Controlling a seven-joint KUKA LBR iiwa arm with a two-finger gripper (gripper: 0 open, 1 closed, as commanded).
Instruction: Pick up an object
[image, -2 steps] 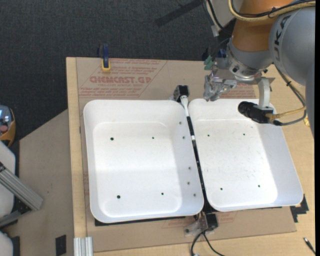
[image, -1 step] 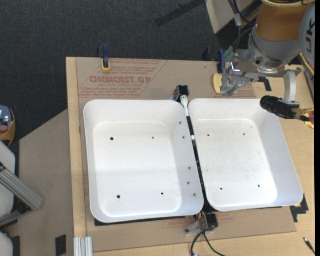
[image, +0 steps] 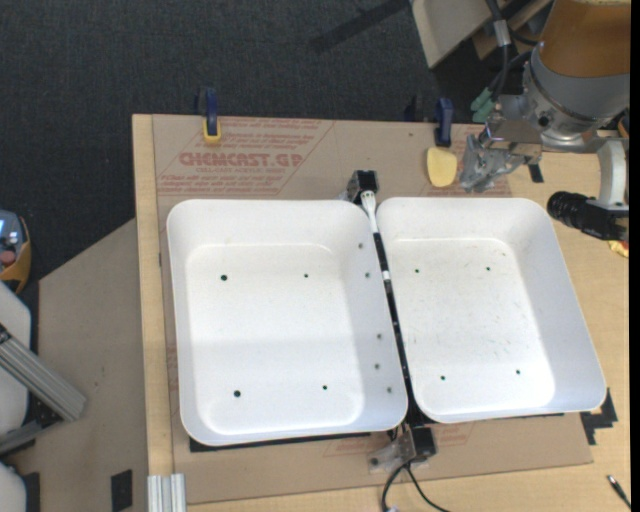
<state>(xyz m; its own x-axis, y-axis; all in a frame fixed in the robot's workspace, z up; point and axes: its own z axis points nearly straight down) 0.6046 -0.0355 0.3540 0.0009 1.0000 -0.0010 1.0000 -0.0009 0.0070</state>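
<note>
Left bin (image: 200, 330), right bin (image: 570, 320): near, side by side. Yellow object (image: 441, 166): beyond right bin's far rim, on bench board (image: 250, 150); probably light, soft, rounded; grasp across narrow width. Gripper (image: 482, 170): just beside object; finger state indeterminate.

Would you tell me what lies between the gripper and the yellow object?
In the camera view, only bare cardboard separates the gripper from the yellow object; they sit close together.
</note>
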